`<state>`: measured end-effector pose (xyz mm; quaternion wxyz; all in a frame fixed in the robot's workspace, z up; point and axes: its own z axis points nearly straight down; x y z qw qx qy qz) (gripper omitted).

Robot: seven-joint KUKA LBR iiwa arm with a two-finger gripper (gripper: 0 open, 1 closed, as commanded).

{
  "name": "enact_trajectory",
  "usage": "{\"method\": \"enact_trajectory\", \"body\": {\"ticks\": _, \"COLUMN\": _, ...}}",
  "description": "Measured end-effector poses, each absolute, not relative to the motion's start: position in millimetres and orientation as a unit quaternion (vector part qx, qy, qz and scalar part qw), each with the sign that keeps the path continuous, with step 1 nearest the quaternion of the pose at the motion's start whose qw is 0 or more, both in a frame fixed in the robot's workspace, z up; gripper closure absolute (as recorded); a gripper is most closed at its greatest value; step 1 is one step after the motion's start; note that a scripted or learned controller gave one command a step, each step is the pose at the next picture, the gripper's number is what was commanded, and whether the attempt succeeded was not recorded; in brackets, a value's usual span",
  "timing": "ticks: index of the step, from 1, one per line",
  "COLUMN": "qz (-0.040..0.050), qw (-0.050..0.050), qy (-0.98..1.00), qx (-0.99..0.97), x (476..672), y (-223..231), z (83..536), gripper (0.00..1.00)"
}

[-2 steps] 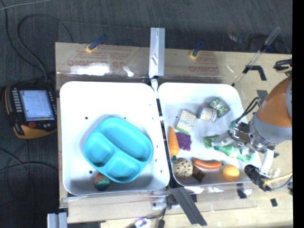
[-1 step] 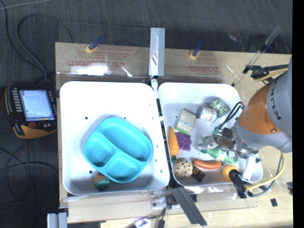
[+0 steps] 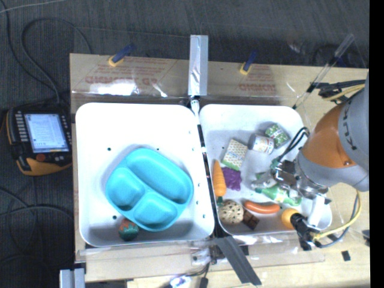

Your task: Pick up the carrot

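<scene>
The carrot (image 3: 219, 177) is a small orange cone with a green top. It lies along the left wall of the right bin (image 3: 207, 161), pointing toward the front. My gripper (image 3: 277, 176) hangs low over the middle of the right bin, about a hand's width to the right of the carrot, above a green item (image 3: 277, 192). The arm's grey body and orange band (image 3: 327, 138) reach in from the right. A purple item (image 3: 232, 178) lies between the carrot and the gripper, touching the carrot's right side.
The right bin also holds a patterned box (image 3: 235, 153), a can (image 3: 261, 143), a red sausage (image 3: 262, 207), an orange fruit (image 3: 289, 216) and a speckled ball (image 3: 228, 211). The left bin (image 3: 90, 161) holds a blue divided tray (image 3: 150, 188) and a small ball (image 3: 128, 228).
</scene>
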<state>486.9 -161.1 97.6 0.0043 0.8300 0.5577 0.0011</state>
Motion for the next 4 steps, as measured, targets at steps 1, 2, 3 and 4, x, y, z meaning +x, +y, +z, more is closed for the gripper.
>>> {"method": "enact_trajectory", "body": {"ticks": 1, "qz": -0.0025, "qw": 0.0, "qy": 0.526, "qx": 0.851, "x": 483.0, "y": -191.1, "z": 171.5, "gripper": 1.0}}
{"method": "enact_trajectory", "body": {"ticks": 2, "qz": 0.0064, "qw": 0.006, "qy": 0.484, "qx": 0.875, "x": 489.2, "y": -177.7, "z": 96.7, "gripper": 1.0}}
{"method": "enact_trajectory", "body": {"ticks": 3, "qz": -0.0025, "qw": 0.001, "qy": 0.431, "qx": 0.902, "x": 483.6, "y": -185.8, "z": 231.5, "gripper": 1.0}}
{"method": "enact_trajectory", "body": {"ticks": 4, "qz": -0.0025, "qw": 0.001, "qy": 0.431, "qx": 0.902, "x": 483.6, "y": -185.8, "z": 231.5, "gripper": 0.0}}
